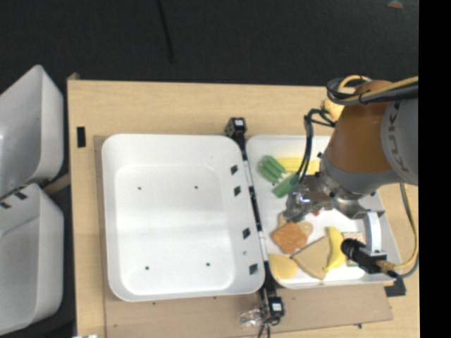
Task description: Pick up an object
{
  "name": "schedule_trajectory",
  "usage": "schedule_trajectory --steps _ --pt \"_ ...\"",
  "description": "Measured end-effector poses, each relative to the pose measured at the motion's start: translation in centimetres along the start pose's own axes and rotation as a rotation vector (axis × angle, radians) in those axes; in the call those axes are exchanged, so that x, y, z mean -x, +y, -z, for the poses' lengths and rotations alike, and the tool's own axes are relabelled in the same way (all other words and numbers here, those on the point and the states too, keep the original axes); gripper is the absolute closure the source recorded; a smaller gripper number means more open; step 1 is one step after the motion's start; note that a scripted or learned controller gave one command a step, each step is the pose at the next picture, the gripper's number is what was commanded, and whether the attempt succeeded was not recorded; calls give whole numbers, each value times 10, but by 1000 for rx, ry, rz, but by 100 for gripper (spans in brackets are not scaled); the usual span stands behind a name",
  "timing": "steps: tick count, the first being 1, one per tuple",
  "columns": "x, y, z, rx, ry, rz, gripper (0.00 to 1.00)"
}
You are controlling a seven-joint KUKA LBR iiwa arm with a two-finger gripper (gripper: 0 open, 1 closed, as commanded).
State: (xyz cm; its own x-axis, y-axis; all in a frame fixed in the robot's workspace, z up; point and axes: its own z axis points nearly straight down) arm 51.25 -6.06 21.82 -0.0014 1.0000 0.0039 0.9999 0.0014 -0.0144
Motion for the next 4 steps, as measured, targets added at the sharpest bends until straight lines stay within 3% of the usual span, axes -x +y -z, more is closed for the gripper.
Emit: schedule_trajectory --steps 1,2,3,4 --pt "7 49 201 38 -8 3 100" --pt "-10 116 237 24 -8 4 100" --pt "-41 117 73 -1 -3 3 100" --pt "-45 23 177 26 -3 3 100"
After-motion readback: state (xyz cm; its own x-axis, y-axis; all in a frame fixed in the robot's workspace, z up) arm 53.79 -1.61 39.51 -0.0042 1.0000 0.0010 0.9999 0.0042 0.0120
